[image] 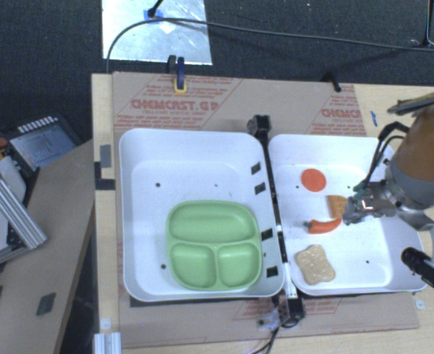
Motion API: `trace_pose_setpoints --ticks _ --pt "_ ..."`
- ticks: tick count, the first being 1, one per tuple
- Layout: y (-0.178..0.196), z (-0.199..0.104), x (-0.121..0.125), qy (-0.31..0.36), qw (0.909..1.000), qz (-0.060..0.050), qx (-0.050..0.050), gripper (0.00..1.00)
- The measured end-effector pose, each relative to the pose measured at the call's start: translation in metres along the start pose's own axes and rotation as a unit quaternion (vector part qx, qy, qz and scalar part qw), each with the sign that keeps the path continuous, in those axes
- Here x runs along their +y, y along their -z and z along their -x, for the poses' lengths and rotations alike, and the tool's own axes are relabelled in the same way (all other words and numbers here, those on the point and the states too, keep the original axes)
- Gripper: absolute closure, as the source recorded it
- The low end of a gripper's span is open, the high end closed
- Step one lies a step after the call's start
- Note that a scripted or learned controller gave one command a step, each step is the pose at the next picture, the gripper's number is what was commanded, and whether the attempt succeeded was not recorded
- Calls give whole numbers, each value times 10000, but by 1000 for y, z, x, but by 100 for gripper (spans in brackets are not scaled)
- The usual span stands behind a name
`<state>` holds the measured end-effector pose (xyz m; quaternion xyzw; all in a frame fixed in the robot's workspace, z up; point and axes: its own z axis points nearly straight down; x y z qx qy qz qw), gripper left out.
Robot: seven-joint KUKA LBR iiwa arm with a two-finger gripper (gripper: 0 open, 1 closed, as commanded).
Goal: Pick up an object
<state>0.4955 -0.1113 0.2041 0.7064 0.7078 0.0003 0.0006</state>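
Nothing is lifted yet, by the look of it. At the right of the frame the gripper [358, 206] sits low in the right bin [371, 271], over a tan piece [336, 204] and just beside the orange sausage [323, 226]. Whether it is open or closed on anything I cannot tell. A red disc [313, 180] lies above, a cracker [315, 264] below. The left bin [150, 198] holds a green tray [213, 243]. Grasp and lift remain.
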Motion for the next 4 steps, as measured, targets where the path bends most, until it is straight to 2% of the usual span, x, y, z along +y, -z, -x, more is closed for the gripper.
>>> trace_pose_setpoints --ticks 1,2,3,4 --pt "6 -57 10 42 10000 4 12 100" --pt "1 -100 30 38 10000 5 10 100" --pt "8 -152 59 41 10000 13 15 100" --pt "3 -209 76 45 10000 7 15 100"
